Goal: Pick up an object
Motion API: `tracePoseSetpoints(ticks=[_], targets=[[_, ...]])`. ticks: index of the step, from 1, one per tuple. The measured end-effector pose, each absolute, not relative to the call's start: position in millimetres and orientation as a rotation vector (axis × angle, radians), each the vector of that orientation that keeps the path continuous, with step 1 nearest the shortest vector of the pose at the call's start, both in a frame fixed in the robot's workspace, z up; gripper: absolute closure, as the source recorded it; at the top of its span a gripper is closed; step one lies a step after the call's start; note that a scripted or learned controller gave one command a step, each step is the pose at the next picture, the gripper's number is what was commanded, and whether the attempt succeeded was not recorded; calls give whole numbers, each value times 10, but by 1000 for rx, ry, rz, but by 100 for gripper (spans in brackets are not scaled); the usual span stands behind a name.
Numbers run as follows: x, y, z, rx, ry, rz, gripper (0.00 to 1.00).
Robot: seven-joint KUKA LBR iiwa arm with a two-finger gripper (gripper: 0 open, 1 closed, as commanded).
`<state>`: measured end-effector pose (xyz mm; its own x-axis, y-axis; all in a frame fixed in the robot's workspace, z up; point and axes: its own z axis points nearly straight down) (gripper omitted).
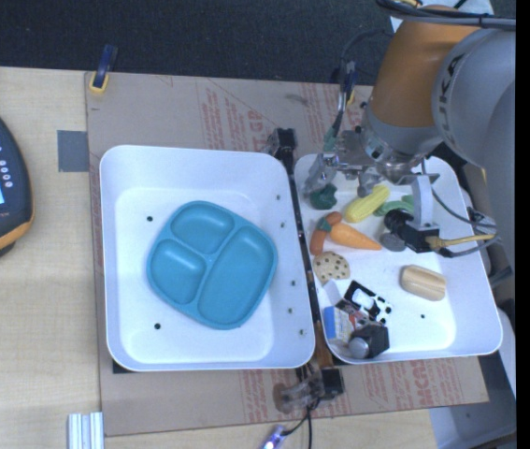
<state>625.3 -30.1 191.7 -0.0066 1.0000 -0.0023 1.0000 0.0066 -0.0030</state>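
Your fingers [323,171] hang at the right bin's [475,330] far left corner, and you cannot tell whether they are open or closed. Just below them lies a small dark green toy [322,195], with the corn [367,202] and carrot [351,237] beside it. All look like light, stiff, slick plastic, so take the green toy across its middle.

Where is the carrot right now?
The carrot lies in the right bin, near its left wall, just below the corn cob and above the cookie.
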Motion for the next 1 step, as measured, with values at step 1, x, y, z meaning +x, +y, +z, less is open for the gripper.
tracePoseSetpoints(ticks=[1], targets=[[6185, -1058, 1443, -2215, -2224, 10, 0]])
